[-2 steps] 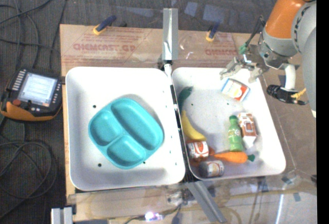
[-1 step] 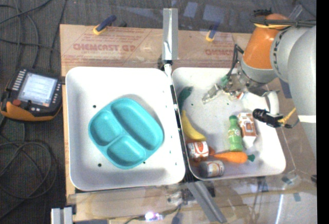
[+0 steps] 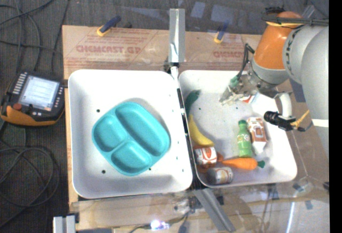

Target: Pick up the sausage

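My gripper [image 3: 232, 95] hangs over the back right part of the right bin [image 3: 214, 83], below the orange band of the arm. A small red and white thing [image 3: 247, 99] peeks out right beside it, mostly hidden by the wrist. I cannot name any item as the sausage with certainty. The closest in look is a stubby brownish cylinder [image 3: 220, 175] lying at the bin's front edge, far from the gripper. Nothing shows as held.
The right bin also holds a dark green vegetable [image 3: 191, 99], a banana [image 3: 198, 133], a red can [image 3: 206, 155], a carrot [image 3: 240, 163], a green bottle [image 3: 244, 139] and a small carton [image 3: 258, 131]. A teal divided plate [image 3: 131, 137] lies in the left bin [image 3: 80, 119].
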Motion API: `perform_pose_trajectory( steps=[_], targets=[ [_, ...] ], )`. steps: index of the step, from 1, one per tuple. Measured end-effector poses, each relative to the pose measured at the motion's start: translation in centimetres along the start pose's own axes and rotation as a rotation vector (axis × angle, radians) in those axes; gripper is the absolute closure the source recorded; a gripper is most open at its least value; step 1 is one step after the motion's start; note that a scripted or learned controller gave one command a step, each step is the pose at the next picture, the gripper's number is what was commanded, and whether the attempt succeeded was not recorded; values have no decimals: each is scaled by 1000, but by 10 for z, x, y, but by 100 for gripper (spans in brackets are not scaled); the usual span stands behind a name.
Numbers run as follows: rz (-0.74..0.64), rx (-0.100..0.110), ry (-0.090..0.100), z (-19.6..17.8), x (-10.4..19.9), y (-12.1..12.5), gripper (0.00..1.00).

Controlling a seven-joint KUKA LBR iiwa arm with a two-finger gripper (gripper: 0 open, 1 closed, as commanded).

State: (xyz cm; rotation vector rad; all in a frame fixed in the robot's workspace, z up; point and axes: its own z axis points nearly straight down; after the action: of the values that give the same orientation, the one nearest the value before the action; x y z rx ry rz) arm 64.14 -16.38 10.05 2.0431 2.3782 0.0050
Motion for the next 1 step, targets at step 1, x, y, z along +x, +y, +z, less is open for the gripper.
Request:
perform_pose_trajectory(
  steps=[1],
  targets=[
    [-67, 6, 2, -106, 9, 30, 100]
  ],
)
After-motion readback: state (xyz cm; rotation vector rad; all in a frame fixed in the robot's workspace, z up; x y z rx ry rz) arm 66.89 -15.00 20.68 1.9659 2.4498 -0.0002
